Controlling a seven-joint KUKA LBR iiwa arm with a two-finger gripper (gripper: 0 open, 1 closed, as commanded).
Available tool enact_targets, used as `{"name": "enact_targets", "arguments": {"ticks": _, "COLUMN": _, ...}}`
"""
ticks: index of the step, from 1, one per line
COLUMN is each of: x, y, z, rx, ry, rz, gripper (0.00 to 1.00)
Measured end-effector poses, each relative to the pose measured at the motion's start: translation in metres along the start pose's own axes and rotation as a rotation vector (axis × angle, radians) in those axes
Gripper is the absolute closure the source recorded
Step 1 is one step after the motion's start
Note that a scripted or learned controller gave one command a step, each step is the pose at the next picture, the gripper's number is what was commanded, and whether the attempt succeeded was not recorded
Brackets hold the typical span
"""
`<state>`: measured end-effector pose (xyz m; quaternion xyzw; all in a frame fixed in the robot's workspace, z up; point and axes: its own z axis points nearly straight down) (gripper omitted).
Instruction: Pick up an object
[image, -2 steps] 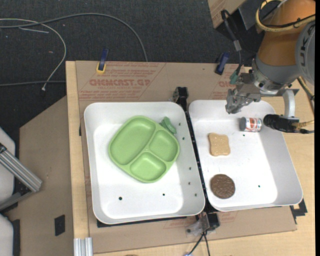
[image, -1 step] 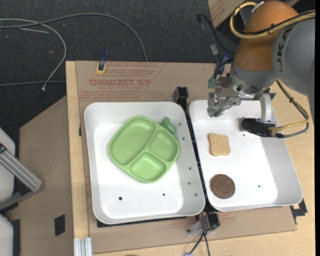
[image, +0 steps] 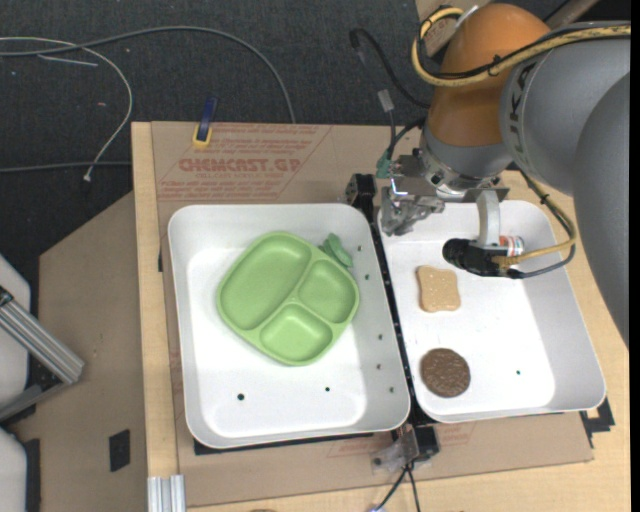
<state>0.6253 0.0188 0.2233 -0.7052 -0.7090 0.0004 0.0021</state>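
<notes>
The toast slice (image: 438, 290) lies near the right bin's (image: 560, 385) middle, a brown cookie (image: 445, 371) toward its near edge; the gripper (image: 402, 213) hovers at the far-left corner, grip state untellable; approach step; next, descend over toast.

One fixed cam above the bench, looking down at a slant, far enough back to take in both bins w/ the cardboard under them and dark floor beyond. Gripper (image: 400, 215) sits upper centre-right of view. Left bin (image: 195, 300) spreads left of and below the jaws, right bin (image: 560, 340) right of and below them. Arm (image: 560, 110) enters from upper right, nearest the lens.
</notes>
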Motion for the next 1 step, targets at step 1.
{"name": "enact_targets", "arguments": {"ticks": 1, "x": 0.0473, "y": -0.0023, "z": -0.0082, "rx": -0.005, "ry": 0.000, "rz": -0.001, "gripper": 1.00}}
